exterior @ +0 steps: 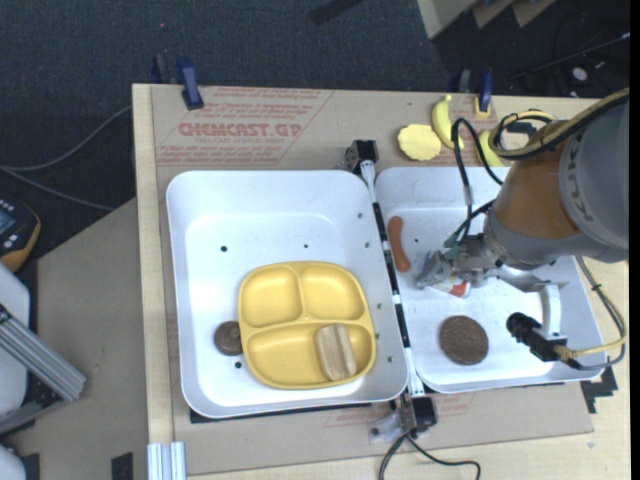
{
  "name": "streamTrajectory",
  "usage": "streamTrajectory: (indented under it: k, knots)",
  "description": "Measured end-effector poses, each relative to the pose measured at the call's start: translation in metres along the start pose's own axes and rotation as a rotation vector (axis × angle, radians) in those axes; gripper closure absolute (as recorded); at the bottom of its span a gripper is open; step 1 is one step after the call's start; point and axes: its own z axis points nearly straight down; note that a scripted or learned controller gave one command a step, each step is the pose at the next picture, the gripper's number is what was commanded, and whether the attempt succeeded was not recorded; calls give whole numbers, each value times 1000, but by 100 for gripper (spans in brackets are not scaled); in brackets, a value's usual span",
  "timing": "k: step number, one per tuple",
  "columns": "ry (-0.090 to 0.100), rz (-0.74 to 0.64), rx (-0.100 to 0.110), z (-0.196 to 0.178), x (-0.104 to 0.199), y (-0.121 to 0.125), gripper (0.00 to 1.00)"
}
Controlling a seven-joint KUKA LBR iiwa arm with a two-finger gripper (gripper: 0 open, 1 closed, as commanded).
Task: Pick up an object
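Observation:
My gripper (437, 269) hangs low in the right bin (520, 373), reaching in from the right under the orange-banded wrist. Its grey fingertips sit just right of a small orange-red sausage (399, 243) lying along the bin's left wall. A small red-and-white piece (459, 288) lies right below the fingers, touching or almost touching them. A brown round cookie (465, 339) rests on the bin floor nearer the front. I see nothing clearly held between the fingers.
The left bin (200, 218) holds a yellow divided plate (300, 323) with a tan bread piece (335, 352) in it, and a small brown disc (229, 338) beside the plate. A yellow banana (443, 118) and a yellow lump (419, 142) lie on the bench behind the right bin.

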Motion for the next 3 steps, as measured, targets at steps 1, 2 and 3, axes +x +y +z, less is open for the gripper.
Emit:
streamTrajectory:
  k: [1,2,3]
  knots:
    - [0,2,1,-10,0,-2,100]
    - [0,2,2,-10,0,-2,0]
    - [-4,-4,-15,-96,-3,131,0]
